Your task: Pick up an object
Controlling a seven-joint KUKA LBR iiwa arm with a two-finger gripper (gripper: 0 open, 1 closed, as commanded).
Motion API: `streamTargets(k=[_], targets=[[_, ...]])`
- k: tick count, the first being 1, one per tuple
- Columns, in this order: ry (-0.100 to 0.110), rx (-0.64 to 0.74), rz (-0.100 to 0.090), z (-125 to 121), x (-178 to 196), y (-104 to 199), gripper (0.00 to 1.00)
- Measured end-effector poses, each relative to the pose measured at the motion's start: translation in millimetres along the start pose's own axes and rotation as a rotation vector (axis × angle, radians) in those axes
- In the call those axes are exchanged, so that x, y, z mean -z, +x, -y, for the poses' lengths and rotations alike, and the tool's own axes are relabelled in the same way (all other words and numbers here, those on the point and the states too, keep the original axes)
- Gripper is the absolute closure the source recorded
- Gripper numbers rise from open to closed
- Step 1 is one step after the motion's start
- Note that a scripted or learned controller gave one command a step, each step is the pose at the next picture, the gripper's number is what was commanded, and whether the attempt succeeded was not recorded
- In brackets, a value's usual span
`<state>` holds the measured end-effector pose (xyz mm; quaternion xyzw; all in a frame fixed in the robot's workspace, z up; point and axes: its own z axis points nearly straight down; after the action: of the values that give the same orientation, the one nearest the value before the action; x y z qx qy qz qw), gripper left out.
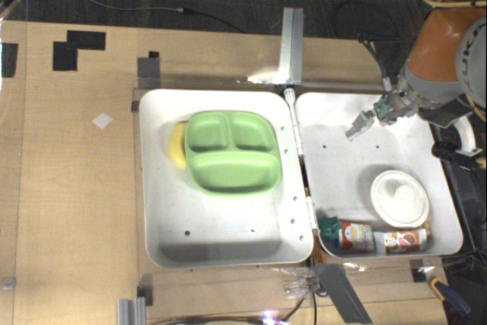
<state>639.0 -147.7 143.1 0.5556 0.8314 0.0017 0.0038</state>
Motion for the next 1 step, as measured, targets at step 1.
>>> streamTargets(k=[1], targets=[[0.002, 0.03, 0.001, 68.1, 5.2, -35.2, 0.0]])
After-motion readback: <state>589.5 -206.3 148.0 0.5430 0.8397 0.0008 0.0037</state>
